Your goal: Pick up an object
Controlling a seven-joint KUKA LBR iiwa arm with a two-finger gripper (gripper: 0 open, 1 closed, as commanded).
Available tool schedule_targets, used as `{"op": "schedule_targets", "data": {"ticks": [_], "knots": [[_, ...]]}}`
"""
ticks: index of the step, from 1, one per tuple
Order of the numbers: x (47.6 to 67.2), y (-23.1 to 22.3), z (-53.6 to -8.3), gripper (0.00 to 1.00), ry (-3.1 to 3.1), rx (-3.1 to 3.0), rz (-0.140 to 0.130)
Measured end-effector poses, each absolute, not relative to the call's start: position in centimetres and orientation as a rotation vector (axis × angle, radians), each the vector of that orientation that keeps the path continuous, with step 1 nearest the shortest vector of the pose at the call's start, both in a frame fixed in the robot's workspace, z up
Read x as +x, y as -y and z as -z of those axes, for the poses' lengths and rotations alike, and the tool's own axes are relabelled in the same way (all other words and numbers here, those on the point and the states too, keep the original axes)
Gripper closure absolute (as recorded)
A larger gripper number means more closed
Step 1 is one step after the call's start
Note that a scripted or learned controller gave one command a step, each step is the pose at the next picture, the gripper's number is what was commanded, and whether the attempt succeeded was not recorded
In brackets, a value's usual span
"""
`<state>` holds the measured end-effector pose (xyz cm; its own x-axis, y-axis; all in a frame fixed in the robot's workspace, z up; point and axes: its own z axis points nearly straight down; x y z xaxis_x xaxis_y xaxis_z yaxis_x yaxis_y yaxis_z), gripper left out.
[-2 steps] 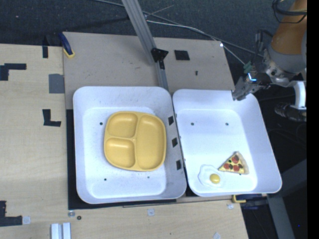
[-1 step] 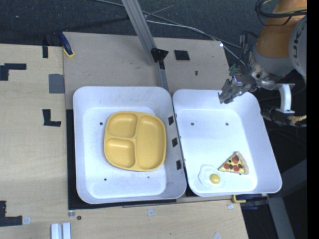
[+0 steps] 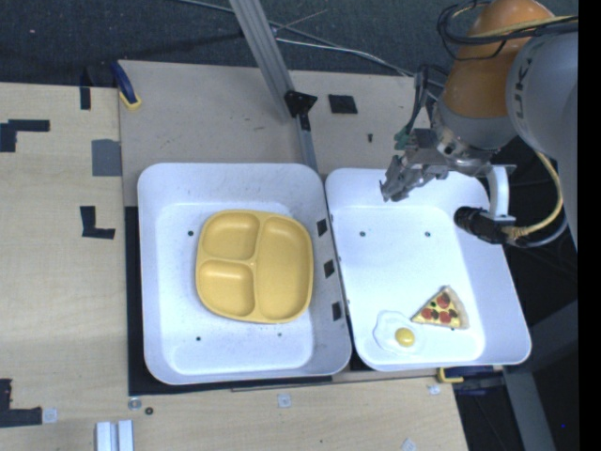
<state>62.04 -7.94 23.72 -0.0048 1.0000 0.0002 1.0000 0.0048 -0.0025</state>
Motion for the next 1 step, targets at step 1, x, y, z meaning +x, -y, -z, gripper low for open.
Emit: {"op": "schedule_targets", "data": {"ticks": [1], "knots": [[61.91,3.41,-23.56,1.00,2.226,-2.214,-0.001]]}}
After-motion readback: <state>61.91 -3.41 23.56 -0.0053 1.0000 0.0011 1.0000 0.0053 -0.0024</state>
